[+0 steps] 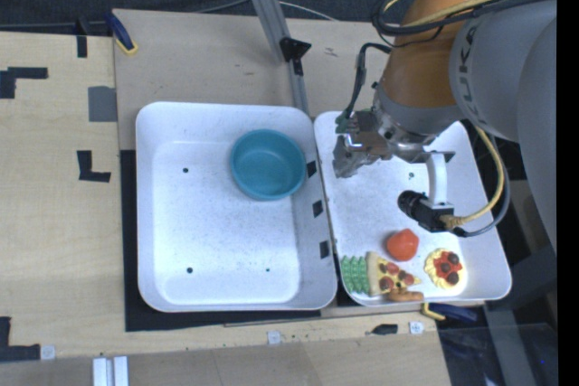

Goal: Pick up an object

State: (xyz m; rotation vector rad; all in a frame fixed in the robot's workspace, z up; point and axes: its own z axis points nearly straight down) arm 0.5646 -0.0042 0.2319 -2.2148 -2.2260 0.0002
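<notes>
Blue plastic bowl [268,163] sits in the left bin [167,221], toward its far right corner, upright, mouth up, apart from the bin's walls. Right bin [488,271] holds the small stuff along its near edge: a red tomato-like ball [403,243], a flat pizza slice toy [380,276] with a green end, and a round yellow piece with red spots [444,268]. Tomato lies just behind the pizza slice, the yellow piece just beside both

Arm [434,59] reaches in from the right; claw [351,160] hangs over the far left part of the right bin, near the wall between the bins. Nothing seen between its tips. Whether they stand apart or together: cannot tell, dark metal against shadow

Handling, by judgement:
- Bowl: likely light, stiff, smooth. Best taken by pinching the rim wall, one tip inside, one outside; the near right rim is closest to the claw
- Tomato: likely light, round, apt to roll or squirt out. Take across its middle
- Pizza slice and yellow piece: thin and flat against the floor, hard to get under; edges the only purchase

Nearest candidate looks to be the bowl, across the dividing wall
</notes>
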